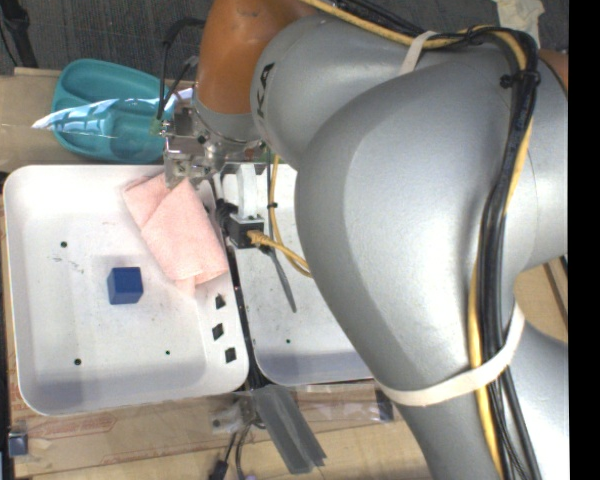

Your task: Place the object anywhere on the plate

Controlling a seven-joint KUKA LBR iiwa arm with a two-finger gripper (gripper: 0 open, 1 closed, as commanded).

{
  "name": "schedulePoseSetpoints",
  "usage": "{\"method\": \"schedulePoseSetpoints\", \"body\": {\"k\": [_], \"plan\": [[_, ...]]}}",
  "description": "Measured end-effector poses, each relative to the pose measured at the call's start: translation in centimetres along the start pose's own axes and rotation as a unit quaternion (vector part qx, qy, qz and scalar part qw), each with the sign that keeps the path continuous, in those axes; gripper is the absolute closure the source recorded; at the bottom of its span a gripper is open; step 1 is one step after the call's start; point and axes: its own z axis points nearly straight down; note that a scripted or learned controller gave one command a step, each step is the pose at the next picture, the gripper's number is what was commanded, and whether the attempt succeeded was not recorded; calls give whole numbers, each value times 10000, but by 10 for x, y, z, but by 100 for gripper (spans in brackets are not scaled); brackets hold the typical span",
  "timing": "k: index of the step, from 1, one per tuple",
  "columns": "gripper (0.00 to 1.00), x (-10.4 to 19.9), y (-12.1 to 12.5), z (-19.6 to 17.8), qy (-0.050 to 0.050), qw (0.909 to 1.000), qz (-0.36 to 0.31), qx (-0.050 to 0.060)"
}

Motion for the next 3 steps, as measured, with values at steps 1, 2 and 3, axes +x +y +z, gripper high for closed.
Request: {"method": "schedulePoseSetpoints", "body": {"k": [1, 2, 3], "plan": [[100, 52, -34, 40, -3, 9989, -470, 13], [100, 47, -6, 50, -2, 9990, -455, 4], [100, 27, -1, 89, -10, 9994, -348, 12]]}}
